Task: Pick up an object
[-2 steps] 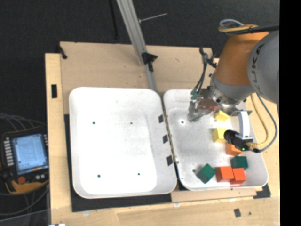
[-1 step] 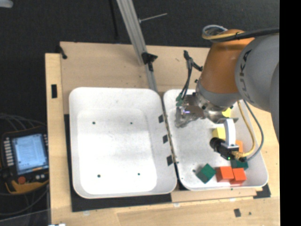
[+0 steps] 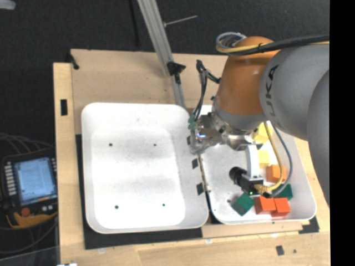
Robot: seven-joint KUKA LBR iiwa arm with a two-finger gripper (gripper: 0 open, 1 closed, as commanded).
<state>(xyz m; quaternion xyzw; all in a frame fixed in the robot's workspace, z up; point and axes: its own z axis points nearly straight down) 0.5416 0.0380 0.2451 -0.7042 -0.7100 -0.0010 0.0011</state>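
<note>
Your gripper (image 3: 213, 137) hovers at the right bin's (image 3: 222, 168) upper left; open or closed, you cannot tell.

Grey rounded arm (image 3: 302, 87), orange band (image 3: 244, 76), dark lettering (image 3: 270, 85), perhaps KUKA, black cable (image 3: 294, 41)

arm (image 3: 302, 71): in from right | wrist (image 3: 244, 96): bent down | end effector (image 3: 206, 137): low

Bench (image 3: 111, 76) carries two bins side by side: left bin (image 3: 138, 165), and right bin (image 3: 222, 168) just beside it. Cluster of blocks (image 3: 272, 205) lies in right bin, at its front right corner. Arm (image 3: 249, 93) hangs over right bin's rear half; pendant (image 3: 33, 184) sits off bench, to the left.
</note>
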